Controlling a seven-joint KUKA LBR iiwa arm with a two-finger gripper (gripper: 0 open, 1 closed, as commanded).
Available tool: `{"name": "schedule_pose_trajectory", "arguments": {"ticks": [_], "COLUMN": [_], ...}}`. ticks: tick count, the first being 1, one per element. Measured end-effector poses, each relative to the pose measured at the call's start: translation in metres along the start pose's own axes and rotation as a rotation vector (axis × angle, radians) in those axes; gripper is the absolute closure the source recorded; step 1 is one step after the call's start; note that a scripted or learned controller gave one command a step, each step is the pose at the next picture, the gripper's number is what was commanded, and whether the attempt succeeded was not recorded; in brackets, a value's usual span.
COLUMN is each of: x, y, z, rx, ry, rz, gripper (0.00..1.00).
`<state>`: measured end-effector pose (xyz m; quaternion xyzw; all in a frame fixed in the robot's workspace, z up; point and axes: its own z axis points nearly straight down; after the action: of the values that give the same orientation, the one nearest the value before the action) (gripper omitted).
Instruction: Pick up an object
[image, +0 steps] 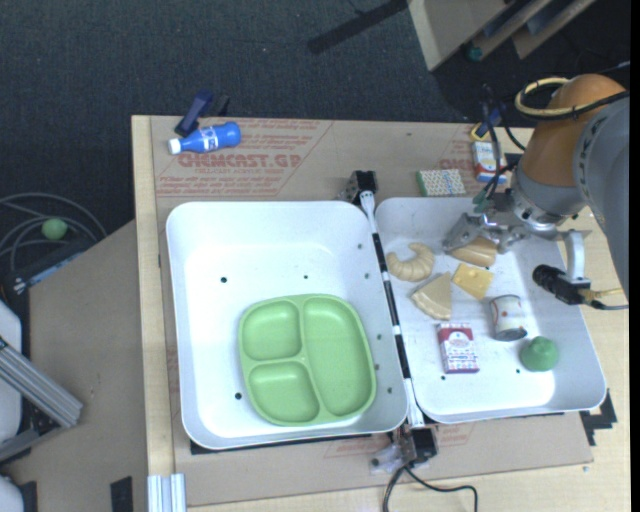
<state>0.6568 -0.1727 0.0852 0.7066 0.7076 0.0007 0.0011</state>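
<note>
1. Two white bins sit side by side on the bench (260, 165); the left bin (200, 260) carries a green divided plate (305, 358).
2. My gripper (478, 232) hangs over the right bin's (570, 375) far edge, above a yellow block (477, 252); its grip I cannot tell.
3. Croissant (411, 263), red box (458, 349) and green ball (540, 354) lie nearby.

Croissant (411, 263), two cheese wedges (434, 296), small can (507, 317) (on its side), red carton (458, 349), green ball (540, 354), all in right bin (570, 385).

Green tray (305, 358), green ball (540, 354), red box (458, 349).
</note>
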Motion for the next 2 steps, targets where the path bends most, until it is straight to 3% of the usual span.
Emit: {"name": "schedule_pose_trajectory", "arguments": {"ticks": [1, 2], "x": [0.000, 0.061], "y": [0.000, 0.009], "z": [-0.010, 0.001], "rx": [-0.002, 0.011], "ry": [-0.002, 0.003], "rz": [-0.001, 0.000], "gripper": [1.00, 1.00]}}
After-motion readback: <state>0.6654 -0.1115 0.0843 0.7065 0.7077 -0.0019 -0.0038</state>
